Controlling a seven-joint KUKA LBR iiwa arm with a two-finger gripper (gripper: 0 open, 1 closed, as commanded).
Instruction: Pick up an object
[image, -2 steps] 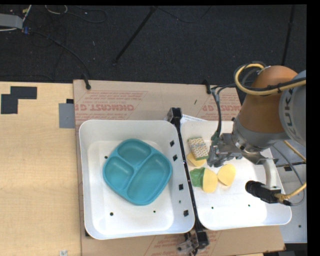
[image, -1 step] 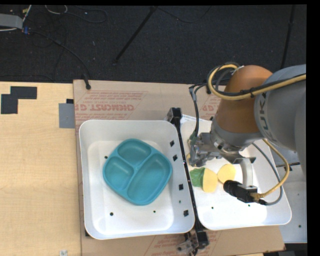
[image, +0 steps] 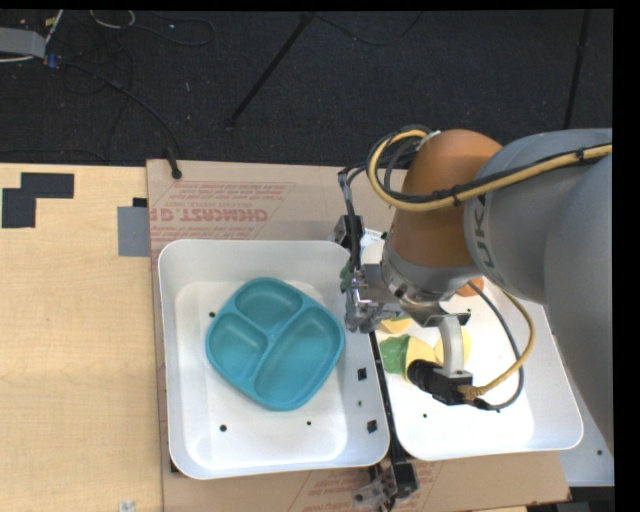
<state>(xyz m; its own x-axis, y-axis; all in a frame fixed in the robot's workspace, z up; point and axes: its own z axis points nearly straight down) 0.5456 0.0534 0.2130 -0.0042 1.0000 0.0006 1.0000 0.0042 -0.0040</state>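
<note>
My gripper (image: 405, 325) hangs low over the left part of the right bin (image: 540, 420), mostly hidden under the orange wrist band and grey arm. Right beneath it lie a green object (image: 393, 353) and a pale yellow object (image: 397, 326), both partly covered by the gripper. A small orange object (image: 474, 288) peeks out from under the arm at the bin's back. Whether anything is held is hidden. In the left bin (image: 190, 420) a teal divided plate (image: 274, 342) lies flat near the middle.
The wall between the two bins (image: 378, 400) runs just left of the gripper. A yellow cable (image: 515, 365) loops from the wrist to a black connector (image: 440, 384) over the right bin. Cardboard (image: 230, 205) lies behind the bins.
</note>
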